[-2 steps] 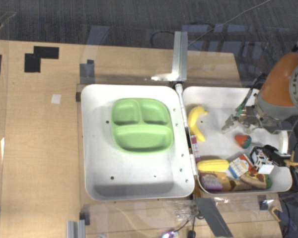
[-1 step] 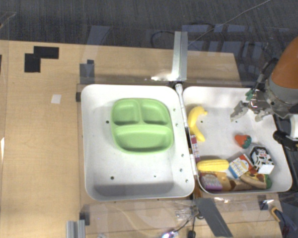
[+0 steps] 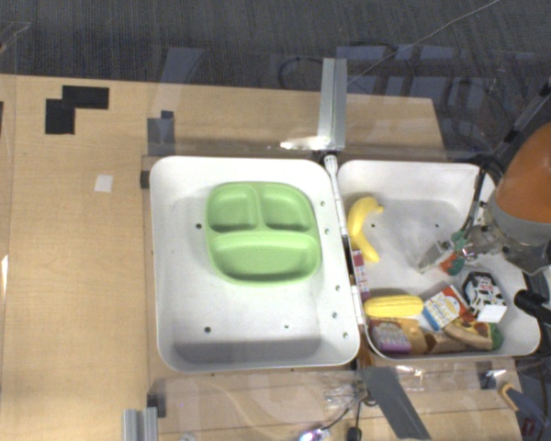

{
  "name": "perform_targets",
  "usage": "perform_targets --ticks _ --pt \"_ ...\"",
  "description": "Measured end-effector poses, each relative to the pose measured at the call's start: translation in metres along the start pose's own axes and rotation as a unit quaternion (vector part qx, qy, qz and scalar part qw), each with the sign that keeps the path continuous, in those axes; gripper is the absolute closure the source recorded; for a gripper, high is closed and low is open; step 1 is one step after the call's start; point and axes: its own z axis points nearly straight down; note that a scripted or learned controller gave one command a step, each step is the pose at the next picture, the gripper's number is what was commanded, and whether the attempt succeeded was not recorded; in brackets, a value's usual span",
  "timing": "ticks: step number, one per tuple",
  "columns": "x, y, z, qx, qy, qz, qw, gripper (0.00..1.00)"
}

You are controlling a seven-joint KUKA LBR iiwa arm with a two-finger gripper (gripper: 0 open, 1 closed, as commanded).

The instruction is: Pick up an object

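The gripper (image 3: 444, 257) is seen low in the right bin (image 3: 413, 191), near its right wall. Whether it is open or shut cannot be told. A banana (image 3: 363, 228) lies by the left wall. A corn cob (image 3: 393, 305) and small packets (image 3: 455, 315) are piled at the front. A green plate (image 3: 262, 231) is set in the left bin (image 3: 179, 274).

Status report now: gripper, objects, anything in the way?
Gripper low in right bin, nothing seen held. Banana and corn lie apart from it. Green tray in left bin. Small items crowd the gripper's near side.
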Motion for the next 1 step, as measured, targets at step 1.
perform_targets --ticks 1 --pt "0.0017 0.0031 -0.0114 -0.003 0.001 0.0 1.0 1.0"
